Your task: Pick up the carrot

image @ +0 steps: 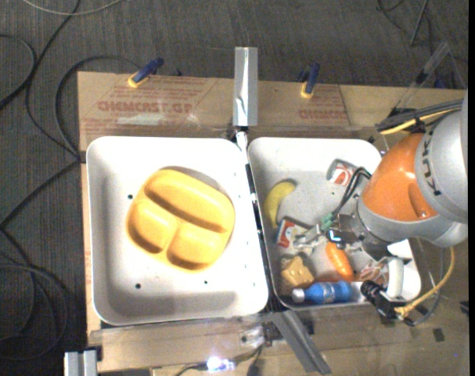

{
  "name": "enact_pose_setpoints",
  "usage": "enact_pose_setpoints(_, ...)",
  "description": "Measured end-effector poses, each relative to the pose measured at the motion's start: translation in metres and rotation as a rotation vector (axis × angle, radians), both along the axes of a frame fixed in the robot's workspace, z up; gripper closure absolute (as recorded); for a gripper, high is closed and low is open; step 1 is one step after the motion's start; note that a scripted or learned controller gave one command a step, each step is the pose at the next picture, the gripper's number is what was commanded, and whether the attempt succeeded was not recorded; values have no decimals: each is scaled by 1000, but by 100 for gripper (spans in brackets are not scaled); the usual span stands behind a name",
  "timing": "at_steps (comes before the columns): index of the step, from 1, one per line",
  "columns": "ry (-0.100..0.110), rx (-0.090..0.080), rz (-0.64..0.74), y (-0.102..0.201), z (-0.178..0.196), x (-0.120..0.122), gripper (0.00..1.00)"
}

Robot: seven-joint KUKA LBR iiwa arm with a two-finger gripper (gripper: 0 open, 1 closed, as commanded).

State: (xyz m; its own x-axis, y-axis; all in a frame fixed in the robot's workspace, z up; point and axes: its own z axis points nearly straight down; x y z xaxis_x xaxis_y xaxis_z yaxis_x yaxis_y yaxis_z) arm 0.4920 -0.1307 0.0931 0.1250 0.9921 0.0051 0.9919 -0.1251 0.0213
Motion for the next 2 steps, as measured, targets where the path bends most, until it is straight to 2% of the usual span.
enact_pose_setpoints(1,-10,-4,3,-1,13,4,100)
enact_pose_setpoints(2,26,-5,-120,65,113,29,100)
